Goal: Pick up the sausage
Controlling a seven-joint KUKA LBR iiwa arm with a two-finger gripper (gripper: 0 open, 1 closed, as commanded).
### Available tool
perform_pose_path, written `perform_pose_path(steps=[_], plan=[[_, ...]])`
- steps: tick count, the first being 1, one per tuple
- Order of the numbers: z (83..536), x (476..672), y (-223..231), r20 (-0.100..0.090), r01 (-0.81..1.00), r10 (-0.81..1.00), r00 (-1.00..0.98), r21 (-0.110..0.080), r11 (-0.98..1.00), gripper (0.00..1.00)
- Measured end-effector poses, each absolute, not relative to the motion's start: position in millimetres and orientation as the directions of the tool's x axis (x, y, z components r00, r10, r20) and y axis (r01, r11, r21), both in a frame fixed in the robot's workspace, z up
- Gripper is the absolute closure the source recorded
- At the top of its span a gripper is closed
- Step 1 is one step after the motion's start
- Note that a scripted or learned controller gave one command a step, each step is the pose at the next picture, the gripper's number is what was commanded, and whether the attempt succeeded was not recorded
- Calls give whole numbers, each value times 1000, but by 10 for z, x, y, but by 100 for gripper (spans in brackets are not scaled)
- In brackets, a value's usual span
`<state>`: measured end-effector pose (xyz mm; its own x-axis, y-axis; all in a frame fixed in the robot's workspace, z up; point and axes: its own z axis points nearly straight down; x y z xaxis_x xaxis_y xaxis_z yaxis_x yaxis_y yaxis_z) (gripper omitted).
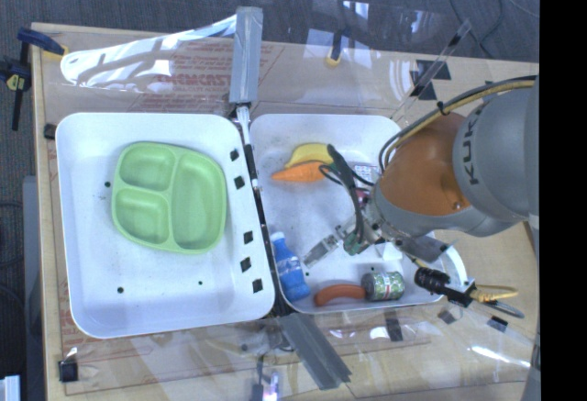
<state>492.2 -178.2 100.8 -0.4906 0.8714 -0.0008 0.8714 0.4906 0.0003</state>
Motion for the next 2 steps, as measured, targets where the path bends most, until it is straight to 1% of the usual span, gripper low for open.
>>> perform_pose_path(steps=[1, 2], plan=[[911, 4767, -2108, 2, 861, 861, -508, -1, 508, 0], [907, 4768, -1805, 1, 864, 864, -503, -2, 503, 0]])
